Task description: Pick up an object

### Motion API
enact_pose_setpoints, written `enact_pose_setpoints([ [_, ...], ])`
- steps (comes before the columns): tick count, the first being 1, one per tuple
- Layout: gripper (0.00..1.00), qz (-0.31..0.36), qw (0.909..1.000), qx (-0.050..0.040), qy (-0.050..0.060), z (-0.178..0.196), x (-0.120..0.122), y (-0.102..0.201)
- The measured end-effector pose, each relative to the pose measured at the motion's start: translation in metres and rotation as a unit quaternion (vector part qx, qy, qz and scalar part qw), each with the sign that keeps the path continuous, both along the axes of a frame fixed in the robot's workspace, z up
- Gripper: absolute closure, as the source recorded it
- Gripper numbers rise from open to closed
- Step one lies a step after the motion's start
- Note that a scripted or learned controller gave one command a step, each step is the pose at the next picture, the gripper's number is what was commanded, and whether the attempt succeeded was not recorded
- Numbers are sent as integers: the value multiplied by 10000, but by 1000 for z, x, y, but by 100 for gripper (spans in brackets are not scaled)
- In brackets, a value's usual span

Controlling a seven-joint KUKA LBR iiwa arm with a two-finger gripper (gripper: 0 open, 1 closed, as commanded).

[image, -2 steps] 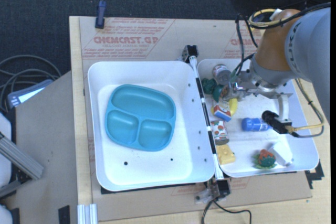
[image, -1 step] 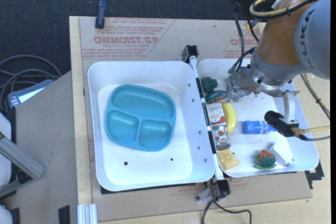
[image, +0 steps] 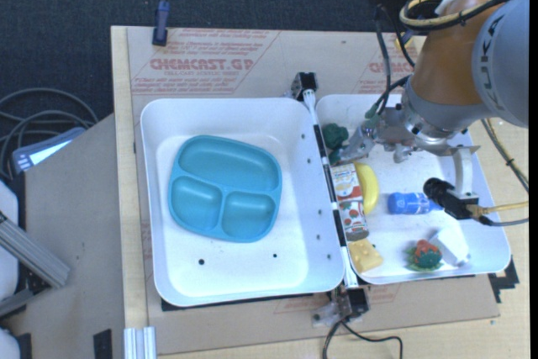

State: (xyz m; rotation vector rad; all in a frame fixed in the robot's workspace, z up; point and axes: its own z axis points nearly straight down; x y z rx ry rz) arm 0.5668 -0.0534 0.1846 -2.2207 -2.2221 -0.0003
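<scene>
Now two-finger gripper [image: 357, 145] is hovering w/ finger state unclear, holding nothing I can see, dark green plastic toy [image: 335, 134] lying just beside.

We've got the arm [image: 479, 38] entering from the right edge, upper half of the camera view. Grey link outermost, orange band inboard of it, then the grey wrist flange pointing down at the bench. The gripper [image: 374, 139] sits at the left, lower end of that chain, wrist above and to its right. Finger state can't be made out from this angle. A black bracket with cabling hangs off the wrist, below and right of the gripper.
</scene>
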Motion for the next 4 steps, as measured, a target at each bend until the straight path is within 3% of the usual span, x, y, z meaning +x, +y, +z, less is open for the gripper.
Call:
enact_pose_setpoints([
  [1,0,-9,10000,-4,-3,-76,17,-47],
  [2,0,-4,9999,-1,-105,-93,3,-44],
  [3,100,-1,9999,6,-104,-83,4,-43],
  [4,0,-33,9999,-65,-134,-81,4,-51],
])
